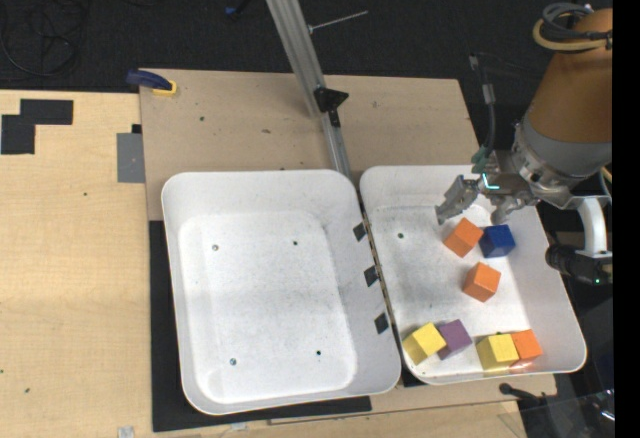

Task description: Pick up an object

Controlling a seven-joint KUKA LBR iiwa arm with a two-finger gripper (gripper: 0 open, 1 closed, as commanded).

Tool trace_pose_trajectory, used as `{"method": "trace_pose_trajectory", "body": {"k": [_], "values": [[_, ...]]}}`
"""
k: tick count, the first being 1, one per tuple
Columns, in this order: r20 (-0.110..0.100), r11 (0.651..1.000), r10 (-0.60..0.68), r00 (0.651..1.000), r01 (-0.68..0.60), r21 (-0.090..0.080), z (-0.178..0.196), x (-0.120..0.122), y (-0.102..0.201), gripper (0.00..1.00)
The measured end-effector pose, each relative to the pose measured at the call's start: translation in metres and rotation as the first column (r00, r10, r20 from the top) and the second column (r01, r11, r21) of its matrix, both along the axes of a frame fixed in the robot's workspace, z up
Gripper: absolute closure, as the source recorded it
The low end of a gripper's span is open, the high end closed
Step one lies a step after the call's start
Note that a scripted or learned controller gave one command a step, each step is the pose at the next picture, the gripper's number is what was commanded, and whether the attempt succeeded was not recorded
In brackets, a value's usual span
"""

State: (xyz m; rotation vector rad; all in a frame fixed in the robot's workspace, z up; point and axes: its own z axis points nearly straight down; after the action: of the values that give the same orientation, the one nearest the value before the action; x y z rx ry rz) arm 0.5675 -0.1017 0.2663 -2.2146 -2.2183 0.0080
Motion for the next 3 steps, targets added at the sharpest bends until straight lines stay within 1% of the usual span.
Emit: {"method": "trace_pose_trajectory", "body": {"k": [1, 2, 3], "values": [[0.005, 1.0, -0.003, 1.0, 0.003, -0.001, 0.002, 0.001, -0.002, 0.0], [0.001, 1.0, -0.003, 1.0, 0.003, 0.0, -0.044, -0.005, 0.005, 0.0], [0.0, 1.0, -0.003, 1.0, 0.003, 0.0, -0.089, -0.007, 0.002, 0.0]]}}
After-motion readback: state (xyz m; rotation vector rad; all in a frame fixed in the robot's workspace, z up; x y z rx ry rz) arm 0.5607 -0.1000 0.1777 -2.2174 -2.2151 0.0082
